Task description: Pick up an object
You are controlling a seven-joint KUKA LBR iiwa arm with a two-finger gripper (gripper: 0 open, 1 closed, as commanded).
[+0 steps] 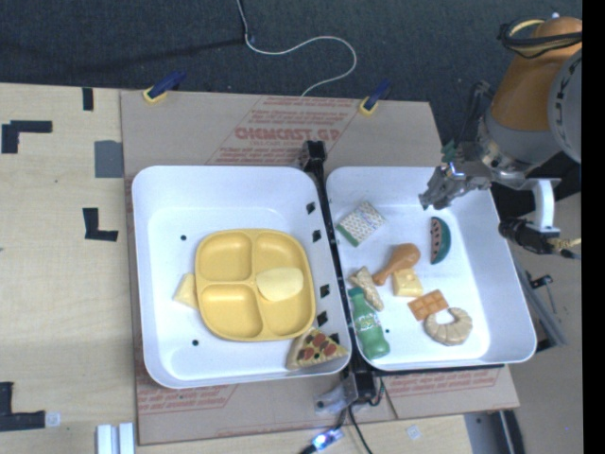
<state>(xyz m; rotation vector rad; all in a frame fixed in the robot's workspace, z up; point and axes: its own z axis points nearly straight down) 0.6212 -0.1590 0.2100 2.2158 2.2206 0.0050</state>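
My gripper [440,193] hangs over the far right part of the right bin [501,291], just above and beside a watermelon slice [439,239], with nothing seen in it. Below lie several toy foods: a green-checked packet [361,222], a chicken drumstick [397,261], a cheese cube [408,283], a waffle piece [427,304], a doughnut [448,325], a green bottle [368,323] and a beige pastry [366,288].
The left bin [161,216] holds a yellow divided plate [236,296] with a pale round piece [281,283] on it, a yellow wedge [185,291] at its left and a pizza slice [317,349] at the near right corner. A divider wall [324,225] separates the bins.
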